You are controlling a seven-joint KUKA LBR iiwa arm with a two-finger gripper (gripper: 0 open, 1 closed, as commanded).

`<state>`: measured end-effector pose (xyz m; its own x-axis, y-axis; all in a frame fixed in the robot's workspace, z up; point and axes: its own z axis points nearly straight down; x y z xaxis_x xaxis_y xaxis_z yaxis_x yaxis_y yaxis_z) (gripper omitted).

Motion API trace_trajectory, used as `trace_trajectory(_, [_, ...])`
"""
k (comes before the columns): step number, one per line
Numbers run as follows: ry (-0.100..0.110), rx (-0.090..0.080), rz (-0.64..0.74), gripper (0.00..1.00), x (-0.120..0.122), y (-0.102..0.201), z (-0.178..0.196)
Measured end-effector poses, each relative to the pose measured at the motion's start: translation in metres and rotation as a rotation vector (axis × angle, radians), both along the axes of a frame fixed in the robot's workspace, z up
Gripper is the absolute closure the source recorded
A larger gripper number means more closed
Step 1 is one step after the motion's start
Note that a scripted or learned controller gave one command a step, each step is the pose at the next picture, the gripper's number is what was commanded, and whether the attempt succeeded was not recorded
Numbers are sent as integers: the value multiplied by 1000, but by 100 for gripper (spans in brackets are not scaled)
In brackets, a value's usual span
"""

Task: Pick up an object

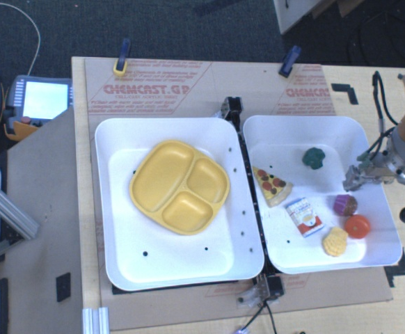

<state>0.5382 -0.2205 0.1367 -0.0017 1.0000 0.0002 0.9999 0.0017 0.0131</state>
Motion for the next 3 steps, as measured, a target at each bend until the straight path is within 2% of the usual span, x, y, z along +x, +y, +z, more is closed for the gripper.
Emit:
trace_trajectory(2, [5, -4, 0, 100, 10, 0, 110])
trace_trajectory(3, [9, 0, 6, 100, 33, 59, 111])
